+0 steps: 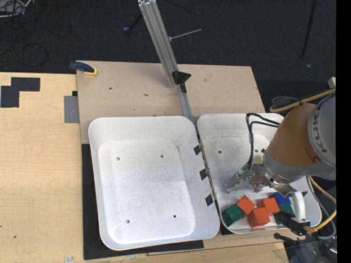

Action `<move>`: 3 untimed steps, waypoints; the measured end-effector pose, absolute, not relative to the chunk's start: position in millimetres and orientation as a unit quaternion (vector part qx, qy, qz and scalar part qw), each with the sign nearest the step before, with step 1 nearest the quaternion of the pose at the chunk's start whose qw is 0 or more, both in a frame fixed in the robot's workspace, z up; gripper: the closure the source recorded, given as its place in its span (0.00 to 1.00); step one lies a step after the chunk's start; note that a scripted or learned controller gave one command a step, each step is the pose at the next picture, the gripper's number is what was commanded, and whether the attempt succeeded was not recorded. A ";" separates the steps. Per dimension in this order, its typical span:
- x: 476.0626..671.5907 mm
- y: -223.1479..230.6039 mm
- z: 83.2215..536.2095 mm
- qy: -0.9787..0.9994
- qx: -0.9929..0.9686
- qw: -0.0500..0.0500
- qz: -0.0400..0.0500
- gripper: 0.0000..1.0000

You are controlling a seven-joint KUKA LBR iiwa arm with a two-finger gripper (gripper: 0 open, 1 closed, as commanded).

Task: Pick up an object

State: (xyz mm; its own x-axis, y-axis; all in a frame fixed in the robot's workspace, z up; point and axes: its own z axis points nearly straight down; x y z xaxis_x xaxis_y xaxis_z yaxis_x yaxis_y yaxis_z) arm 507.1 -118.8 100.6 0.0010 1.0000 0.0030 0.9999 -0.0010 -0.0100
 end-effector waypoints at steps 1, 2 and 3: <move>507.7 -121.7 113.8 -0.703 -0.711 0.002 0.001 1.00; 510.3 -119.6 175.9 -0.707 -0.707 -0.001 -0.001 1.00; 509.4 -129.3 234.8 -0.707 -0.707 -0.002 -0.001 1.00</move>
